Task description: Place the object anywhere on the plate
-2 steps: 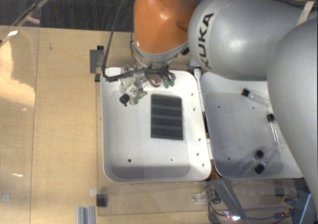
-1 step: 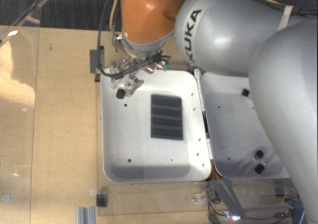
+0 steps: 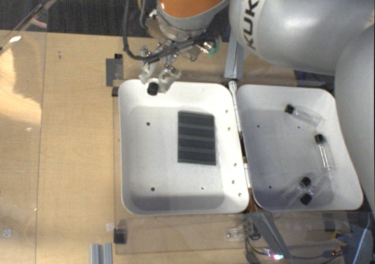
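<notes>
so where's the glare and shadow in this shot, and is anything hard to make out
Camera view: glare on the bench at left and on the grey arm; soft shadow along the left bin's near wall; the clear tubes in the right bin nearly vanish against white.

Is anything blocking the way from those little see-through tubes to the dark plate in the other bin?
Only the bin walls between the two bins. The tubes lie in the right bin, the dark ribbed plate in the left. Nothing sits on the plate.
</notes>
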Controlling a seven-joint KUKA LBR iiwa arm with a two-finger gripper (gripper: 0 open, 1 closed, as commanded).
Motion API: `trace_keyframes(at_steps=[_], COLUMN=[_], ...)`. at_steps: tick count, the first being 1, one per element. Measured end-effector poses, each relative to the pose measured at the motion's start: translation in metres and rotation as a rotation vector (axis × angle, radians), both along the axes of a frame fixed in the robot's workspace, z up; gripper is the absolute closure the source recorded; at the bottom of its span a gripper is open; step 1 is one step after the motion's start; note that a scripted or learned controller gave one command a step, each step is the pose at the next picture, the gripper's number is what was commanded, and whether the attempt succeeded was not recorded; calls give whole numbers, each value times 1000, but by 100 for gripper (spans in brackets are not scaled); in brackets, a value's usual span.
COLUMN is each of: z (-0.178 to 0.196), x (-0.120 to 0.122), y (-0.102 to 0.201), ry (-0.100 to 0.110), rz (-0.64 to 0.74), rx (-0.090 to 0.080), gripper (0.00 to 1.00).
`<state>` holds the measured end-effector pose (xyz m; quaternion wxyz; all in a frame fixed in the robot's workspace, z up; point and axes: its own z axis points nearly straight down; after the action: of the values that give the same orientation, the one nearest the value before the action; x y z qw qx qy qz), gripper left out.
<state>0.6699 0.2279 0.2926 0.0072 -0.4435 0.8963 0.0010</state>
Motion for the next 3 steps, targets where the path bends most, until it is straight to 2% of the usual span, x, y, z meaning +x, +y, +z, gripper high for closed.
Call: trace_keyframes(at_steps=[1, 2, 3], z=[87, 56, -61], x=[0, 0, 0], y=[-1, -18, -15], ry=[-3, -3, 3], rz=[77, 634, 203], rx=[0, -7, -4], gripper=[100, 100, 100])
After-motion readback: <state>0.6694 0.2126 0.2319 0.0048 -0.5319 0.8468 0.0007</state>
